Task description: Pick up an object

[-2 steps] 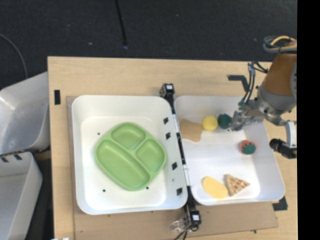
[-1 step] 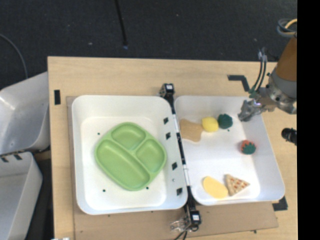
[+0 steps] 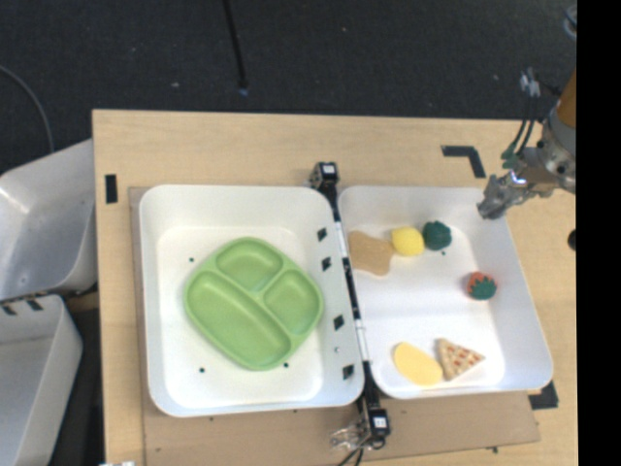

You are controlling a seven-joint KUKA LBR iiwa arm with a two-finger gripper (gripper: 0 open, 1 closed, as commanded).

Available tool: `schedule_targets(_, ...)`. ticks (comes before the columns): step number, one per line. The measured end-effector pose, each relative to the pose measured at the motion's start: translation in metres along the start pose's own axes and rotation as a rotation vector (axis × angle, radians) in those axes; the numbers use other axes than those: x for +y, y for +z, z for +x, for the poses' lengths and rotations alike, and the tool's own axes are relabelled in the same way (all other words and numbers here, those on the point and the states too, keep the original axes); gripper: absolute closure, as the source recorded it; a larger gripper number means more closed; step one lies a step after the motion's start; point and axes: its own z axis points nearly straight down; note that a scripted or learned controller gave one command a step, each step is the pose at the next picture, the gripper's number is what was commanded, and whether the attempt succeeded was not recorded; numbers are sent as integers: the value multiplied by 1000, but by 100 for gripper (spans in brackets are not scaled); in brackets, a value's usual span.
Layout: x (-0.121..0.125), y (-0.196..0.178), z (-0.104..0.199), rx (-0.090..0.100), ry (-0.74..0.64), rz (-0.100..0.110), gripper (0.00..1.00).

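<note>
**Claw at the far right corner, food pieces lying in the right bin**

While the claw (image 3: 495, 200) hangs over the far right corner of the right bin (image 3: 514, 289), just at its rim, nothing shows between its tips, and whether it is released or clenched I cannot tell, the metal parts being small and blurred; the grey wrist rises from it toward the right edge, with a sliver of orange above.

Nearest the claw, inside the right bin, lies a dark green ball (image 3: 438, 234), touching or just beside a yellow ball (image 3: 408, 242); to their left a tan biscuit-shaped piece (image 3: 370, 252) rests close to the bin's left wall; nearer the right wall sits a small red and green fruit (image 3: 480, 284), apart from the others; at the near end a flat yellow oval (image 3: 416, 364) lies just beside a pizza slice (image 3: 457, 358), the two touching or almost so.

Across the hinge-like divider, the left bin (image 3: 165, 377) carries a green compartment plate (image 3: 253, 302), lying flat and turned at a slant, its three sections bare; both bins stand side by side on the pale wooden desk (image 3: 213, 144), which has black corner marks near the bins; beyond the desk's left edge stand white boxes (image 3: 39, 221).
</note>
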Motion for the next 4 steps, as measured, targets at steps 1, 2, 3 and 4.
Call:
schedule_targets(1,-14,16,46,3,-2,8,100)
schedule_targets(2,-15,20,97,4,-3,7,100)
schedule_targets(3,-33,17,139,3,-3,7,100)
schedule_targets(4,-47,30,194,3,-3,8,100)
